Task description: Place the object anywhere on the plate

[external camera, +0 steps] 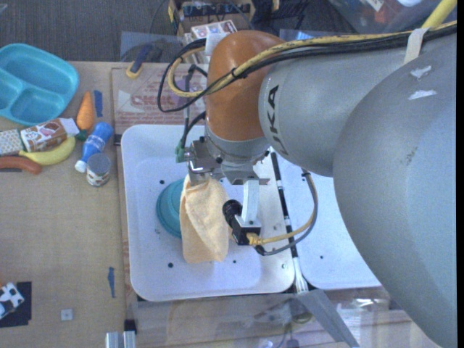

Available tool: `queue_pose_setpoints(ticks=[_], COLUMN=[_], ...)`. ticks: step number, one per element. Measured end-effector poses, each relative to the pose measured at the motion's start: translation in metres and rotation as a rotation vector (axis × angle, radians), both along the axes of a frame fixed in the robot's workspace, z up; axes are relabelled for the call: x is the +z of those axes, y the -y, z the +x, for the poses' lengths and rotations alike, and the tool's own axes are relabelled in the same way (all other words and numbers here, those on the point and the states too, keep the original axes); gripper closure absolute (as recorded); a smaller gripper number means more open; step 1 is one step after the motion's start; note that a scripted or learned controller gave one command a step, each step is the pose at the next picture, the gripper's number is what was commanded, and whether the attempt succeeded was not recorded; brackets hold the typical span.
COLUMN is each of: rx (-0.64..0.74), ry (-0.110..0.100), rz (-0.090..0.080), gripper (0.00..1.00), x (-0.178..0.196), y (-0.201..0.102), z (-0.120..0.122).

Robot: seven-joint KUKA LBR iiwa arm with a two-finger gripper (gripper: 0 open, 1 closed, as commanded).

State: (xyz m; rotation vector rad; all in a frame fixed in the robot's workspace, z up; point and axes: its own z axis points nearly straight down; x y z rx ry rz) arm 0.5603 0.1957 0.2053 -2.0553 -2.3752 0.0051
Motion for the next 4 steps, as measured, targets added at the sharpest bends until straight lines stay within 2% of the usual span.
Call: queue_pose_setpoints(ticks=[1, 2, 3, 4], rx=[0.000, 0.000, -0.164, -0.360], ry=[0.001, 0.001, 0.002, -0.006], rz=[0.000, 0.000, 0.000, -0.002], gripper=[0.00, 0.00, 0.00, 0.00], x=[0.000, 0.001, -0.010, -0.055], y=[0.000, 0.000, -0.022, -0.029], z=[0.000, 0.000, 0.034, -0.003])
